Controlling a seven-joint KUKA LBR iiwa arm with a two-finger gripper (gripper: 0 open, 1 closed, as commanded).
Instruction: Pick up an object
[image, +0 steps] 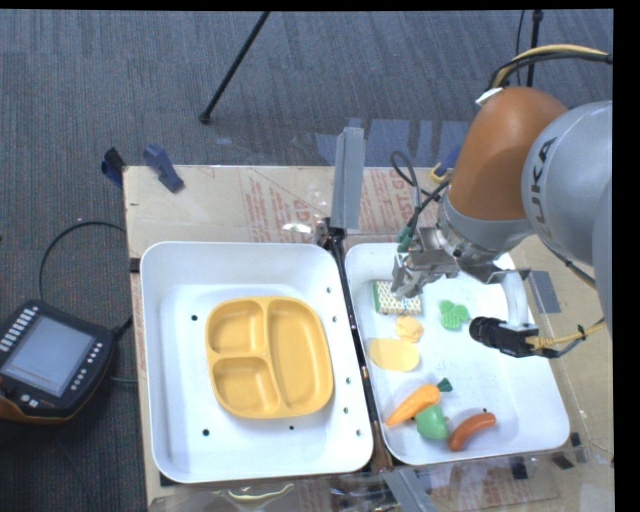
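Note:
My gripper (405, 285) hangs low over the right bin's (520, 400) far left part, its fingertips right at a small green-and-white checkered block (386, 297). Below that block lie a small yellow piece (409, 328) and a larger flat yellow piece (394, 354). A green leafy toy (454, 315) sits to the right of the gripper. Near the bin's front lie an orange carrot (414, 403), a green pepper (432, 424) and a reddish sausage (471, 430). Nothing is seen held between the fingers.
The left bin (170, 300) holds a yellow three-compartment tray (268, 356). A black cylindrical part (497, 335) of the arm hangs over the right bin's middle. A grey post (347, 185) stands behind the divider between the bins. A handheld pendant (45, 360) lies on the floor at left.

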